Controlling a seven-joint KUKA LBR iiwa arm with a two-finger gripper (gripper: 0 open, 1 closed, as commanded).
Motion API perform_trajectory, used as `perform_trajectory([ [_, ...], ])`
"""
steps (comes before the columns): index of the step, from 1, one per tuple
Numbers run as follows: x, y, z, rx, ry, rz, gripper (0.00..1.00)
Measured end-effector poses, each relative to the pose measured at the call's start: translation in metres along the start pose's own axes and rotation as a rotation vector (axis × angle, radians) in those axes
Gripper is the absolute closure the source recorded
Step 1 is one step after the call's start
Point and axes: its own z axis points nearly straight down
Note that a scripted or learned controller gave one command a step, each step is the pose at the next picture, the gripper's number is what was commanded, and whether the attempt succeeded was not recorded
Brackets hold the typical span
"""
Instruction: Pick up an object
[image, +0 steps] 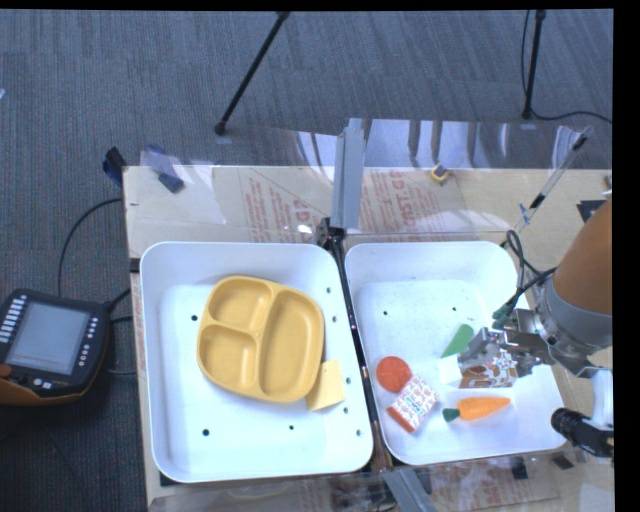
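Nearest the camera, along the front of the right bin (430, 262), a toy carrot (480, 408) is lying with its long axis running left to right, green tip at the left and orange body stretching right. Just to its left a small red-and-white packet (412, 404) is lying at a slant, and a red disc (393, 373) is sitting just behind that.

A little farther back, the gripper (492, 350) is hanging low over the right side of this bin, the arm reaching in from the right. Directly at its tip a small brown-and-white carton (486, 373) is sitting just behind the carrot, and a green piece (460, 339) is leaning to the gripper's left. The metal of the fingers is blending with the carton's top, so whether they are spread or pressed together cannot be told, and nothing can be seen pinched between them.

The carton is probably the nearest thing to grasp, lying just below and toward the camera from the tip; the carrot is lying slightly nearer the camera still.

In the left bin (165, 300), well apart from the gripper, a yellow divided tray (262, 338) is resting with a pale yellow wedge (327, 386) touching its right front corner.
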Motion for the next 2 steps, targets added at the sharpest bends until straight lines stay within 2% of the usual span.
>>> perform_trajectory([
  [1,0.064,0.061,0.009,0.006,-0.001,0.130,1.00],
  [2,0.124,0.101,-0.087,-0.004,-0.001,-0.033,1.00],
])
